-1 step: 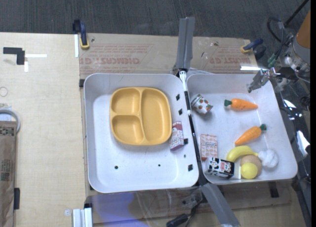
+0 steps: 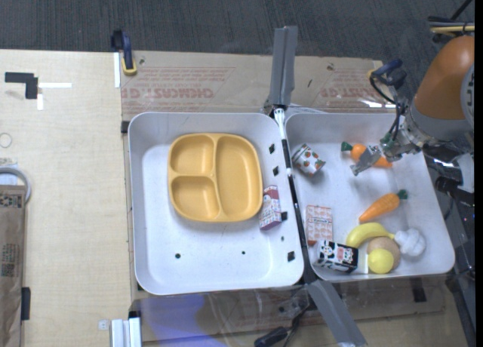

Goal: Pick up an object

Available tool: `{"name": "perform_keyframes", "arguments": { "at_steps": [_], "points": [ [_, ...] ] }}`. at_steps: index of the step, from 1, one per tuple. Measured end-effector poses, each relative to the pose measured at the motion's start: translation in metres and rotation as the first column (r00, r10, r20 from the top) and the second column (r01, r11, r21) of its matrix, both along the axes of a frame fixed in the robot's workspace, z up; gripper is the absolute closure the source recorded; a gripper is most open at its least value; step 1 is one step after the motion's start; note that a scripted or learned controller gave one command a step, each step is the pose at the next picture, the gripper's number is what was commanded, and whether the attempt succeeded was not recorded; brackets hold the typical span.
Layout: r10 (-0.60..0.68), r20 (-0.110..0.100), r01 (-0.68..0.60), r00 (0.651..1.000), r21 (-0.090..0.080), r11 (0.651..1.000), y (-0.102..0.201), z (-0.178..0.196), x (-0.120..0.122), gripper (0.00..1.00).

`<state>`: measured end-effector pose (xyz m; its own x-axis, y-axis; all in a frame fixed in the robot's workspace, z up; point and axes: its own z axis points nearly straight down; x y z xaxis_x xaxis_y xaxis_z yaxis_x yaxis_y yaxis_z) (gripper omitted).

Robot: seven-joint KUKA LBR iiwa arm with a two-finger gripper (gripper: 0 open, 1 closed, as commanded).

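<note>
Spanning most of the surface, 2 white bins sit side by side, and the left bin carries the largest thing, a yellow divided plate toward its far edge, with a small snack packet lying against its right wall. The right bin holds the likely targets: a banana and a lemon crowded in the near right corner with a white garlic-like piece, a black and white carton at the near edge, a flat pink packet by the left wall, a carrot mid-bin and a small red and white can near the far left corner. The arm reaches in from the right, and its hand hangs low toward the far edge, just beside a small orange piece, probably lining up a grasp there; whether its fingers are apart or together cannot be told, and nothing shows between them. That piece has open floor on its left, while the far wall lies close behind it, so a straight descent looks safer than a sideways approach.
</note>
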<state>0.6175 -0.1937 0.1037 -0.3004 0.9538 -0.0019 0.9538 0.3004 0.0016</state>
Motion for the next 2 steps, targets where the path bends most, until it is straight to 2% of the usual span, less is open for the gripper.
{"name": "perform_keyframes", "arguments": {
  "at_steps": [1, 2],
  "points": [
    [0.114, 0.0, -0.114, 0.993, -0.001, 0.993, -0.0169, -0.0112, 0.0276, 0.0],
    [0.114, 0.001, -0.114, 0.993, -0.001, 0.993, -0.0169, -0.0015, 0.0283, 1.0]
  ]
}}
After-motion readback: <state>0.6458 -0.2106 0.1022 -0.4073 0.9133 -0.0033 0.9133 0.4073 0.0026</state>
